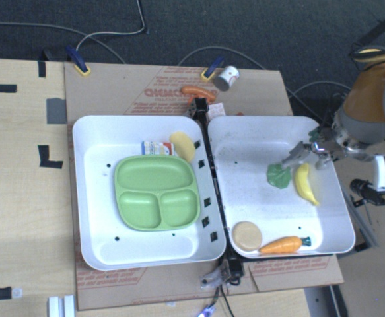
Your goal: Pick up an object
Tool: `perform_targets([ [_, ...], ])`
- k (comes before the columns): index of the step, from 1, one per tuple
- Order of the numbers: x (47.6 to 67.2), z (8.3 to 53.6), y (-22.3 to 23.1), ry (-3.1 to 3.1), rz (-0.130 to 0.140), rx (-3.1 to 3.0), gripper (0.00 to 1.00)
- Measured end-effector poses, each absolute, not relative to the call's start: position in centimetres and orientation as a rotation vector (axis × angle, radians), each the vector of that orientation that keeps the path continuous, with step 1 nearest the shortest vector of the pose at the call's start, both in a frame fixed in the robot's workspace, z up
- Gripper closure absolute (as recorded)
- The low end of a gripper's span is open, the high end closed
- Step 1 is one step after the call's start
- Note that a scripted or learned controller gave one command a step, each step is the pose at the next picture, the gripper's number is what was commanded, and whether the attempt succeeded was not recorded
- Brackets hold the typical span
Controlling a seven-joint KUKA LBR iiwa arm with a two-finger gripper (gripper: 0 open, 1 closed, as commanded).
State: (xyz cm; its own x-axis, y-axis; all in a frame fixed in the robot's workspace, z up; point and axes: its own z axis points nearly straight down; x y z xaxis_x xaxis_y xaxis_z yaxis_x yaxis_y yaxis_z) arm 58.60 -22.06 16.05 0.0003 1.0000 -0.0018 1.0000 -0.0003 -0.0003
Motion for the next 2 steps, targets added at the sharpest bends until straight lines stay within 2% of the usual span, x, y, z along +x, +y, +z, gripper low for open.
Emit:
perform_targets([
  [1, 56.8, 8.7, -17.3, 2.221, 0.002, 2.219, 0.0],
  [2, 57.0, 18.1, -22.5, 2.218, -0.001, 2.219, 0.0],
])
